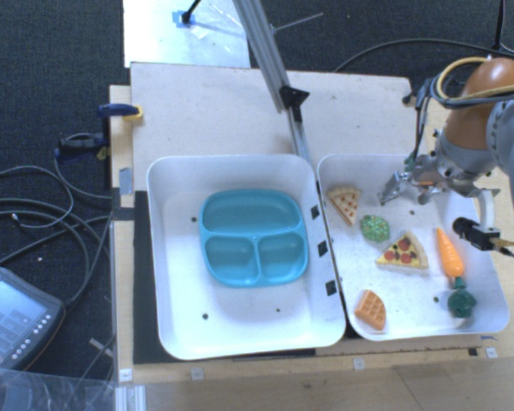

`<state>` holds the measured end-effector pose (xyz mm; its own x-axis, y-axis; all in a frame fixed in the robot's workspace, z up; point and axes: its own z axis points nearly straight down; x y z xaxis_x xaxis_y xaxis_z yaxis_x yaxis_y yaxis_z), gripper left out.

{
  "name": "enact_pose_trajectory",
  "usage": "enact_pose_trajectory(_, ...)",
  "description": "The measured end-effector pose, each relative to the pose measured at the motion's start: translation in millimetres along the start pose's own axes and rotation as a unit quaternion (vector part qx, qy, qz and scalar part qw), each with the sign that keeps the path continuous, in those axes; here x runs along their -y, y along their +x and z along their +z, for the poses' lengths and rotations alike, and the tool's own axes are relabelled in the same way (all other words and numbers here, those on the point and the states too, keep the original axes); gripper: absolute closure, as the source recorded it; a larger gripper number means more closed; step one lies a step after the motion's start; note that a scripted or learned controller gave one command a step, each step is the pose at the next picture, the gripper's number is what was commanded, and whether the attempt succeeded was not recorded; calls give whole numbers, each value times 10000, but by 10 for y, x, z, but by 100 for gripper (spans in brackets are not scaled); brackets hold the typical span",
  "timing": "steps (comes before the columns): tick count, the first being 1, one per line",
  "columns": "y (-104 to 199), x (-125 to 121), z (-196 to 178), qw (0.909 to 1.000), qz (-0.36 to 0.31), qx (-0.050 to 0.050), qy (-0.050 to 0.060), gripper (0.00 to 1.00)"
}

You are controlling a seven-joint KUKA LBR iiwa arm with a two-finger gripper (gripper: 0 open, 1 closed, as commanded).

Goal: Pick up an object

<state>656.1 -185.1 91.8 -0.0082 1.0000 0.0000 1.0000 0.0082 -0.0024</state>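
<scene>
The task names no particular object, so every toy in the right-hand shallow white plastic bin [497, 319] is a candidate: a tan pizza-slice wedge with red dots [345, 204] near the bin's left wall, a round green disc-shaped toy [375, 228] just right of it, a larger yellow pizza slice with red toppings [403, 253] in the middle, an orange waffle-patterned wedge [370, 310] at the near edge, an orange plastic carrot [449, 253] toward the right, and a dark green broccoli-like piece [461, 302] just below the carrot. All lie flat and apart from one another, which leaves room for a descent around any one of them. The two-finger gripper [409, 183] hangs over the far part of this bin, above bare floor between the tan wedge and the carrot; nothing is seen between its jaws, and whether they stand wide or narrow cannot be told at this size. In my judgement the pick is not yet made, the green disc being nearest. The left-hand white bin [176, 255] holds a blue three-compartment plastic tray [254, 236], its compartments bare. Both bins sit side by side on the pale table [214, 110].
</scene>
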Motion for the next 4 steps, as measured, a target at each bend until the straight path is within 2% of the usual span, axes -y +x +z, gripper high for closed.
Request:
enact_pose_trajectory(1,-6,-26,-155,10000,-11,12,-40,100)
enact_pose_trajectory(3,-85,-35,-1084,10000,31,12,-50,100)
enact_pose_trajectory(4,-88,-156,-1633,10000,1,14,-60,100)
